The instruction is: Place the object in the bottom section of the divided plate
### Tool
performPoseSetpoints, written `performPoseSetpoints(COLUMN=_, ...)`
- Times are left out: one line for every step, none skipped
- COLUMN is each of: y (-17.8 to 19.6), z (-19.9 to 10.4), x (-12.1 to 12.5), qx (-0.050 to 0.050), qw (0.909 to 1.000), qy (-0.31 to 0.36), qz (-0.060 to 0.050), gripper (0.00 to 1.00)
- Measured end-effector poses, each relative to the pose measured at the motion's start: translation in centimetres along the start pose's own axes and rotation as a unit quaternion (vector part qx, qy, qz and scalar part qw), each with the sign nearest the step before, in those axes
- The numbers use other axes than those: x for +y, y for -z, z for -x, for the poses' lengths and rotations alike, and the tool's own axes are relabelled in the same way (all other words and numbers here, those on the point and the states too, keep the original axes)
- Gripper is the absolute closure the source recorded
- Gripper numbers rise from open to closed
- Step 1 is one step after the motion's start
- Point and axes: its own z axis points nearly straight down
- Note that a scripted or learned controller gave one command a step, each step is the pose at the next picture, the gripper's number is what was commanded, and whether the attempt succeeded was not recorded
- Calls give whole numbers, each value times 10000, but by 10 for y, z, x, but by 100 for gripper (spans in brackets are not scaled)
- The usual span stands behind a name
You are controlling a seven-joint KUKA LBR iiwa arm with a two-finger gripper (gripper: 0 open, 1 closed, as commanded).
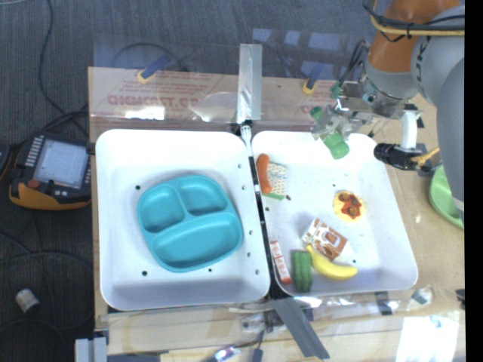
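Note:
A teal divided plate (155, 253) lies in the left bin (113, 202), its two small sections toward the back and its large bottom section (198, 241) toward the front. My gripper (334, 133) hangs over the back edge of the right bin (392, 225), below the orange band of the arm. A small green object (337, 147) sits between its fingers, lifted off the bin floor. The gripper is well to the right of the plate and farther back.
The right bin holds a sausage (262, 172), a patterned packet (277, 178), a pizza-like piece (349, 205), a small carton (326, 239), a banana (333, 267), a green cucumber (302, 270) and a red stick (277, 261). A ridge (255, 202) divides the bins.

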Motion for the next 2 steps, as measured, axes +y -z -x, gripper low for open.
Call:
performPoseSetpoints(y=-29, z=-78, x=-7, qx=18, qw=9970, qy=769, qz=2, gripper=100)
performPoseSetpoints(y=-44, z=-84, x=-19, qx=27, qw=9990, qy=454, qz=-5, gripper=100)
